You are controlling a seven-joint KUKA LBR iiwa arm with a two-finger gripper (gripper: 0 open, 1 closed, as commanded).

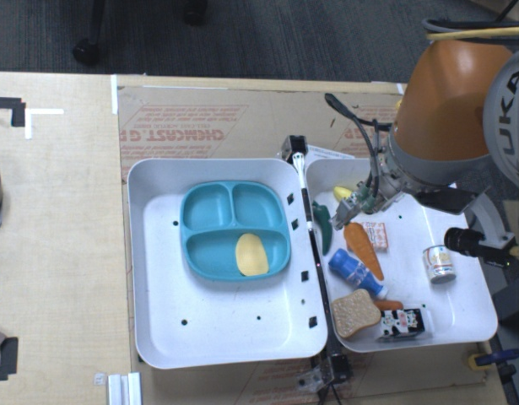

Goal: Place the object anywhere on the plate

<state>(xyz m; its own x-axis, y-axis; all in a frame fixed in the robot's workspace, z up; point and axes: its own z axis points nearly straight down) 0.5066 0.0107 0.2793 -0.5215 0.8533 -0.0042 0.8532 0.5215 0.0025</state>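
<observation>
One yellow item [251, 254] already on the plate [200, 218]; my gripper [358, 204], grip state unreadable, hovers right of it near the carrot [363, 250], next needing a pick.

Desk [56, 226]: flattened cardboard sheet [208, 125] lies on it, two white bins on top — right bin [470, 302] under claw [360, 202], left bin [158, 310] beside.

I see dark grey carpet [267, 24] beyond the pale wooden bench [52, 226], a chair's wheeled base [141, 15] standing on it, and brown cardboard [242, 125] lining the benchtop.
</observation>
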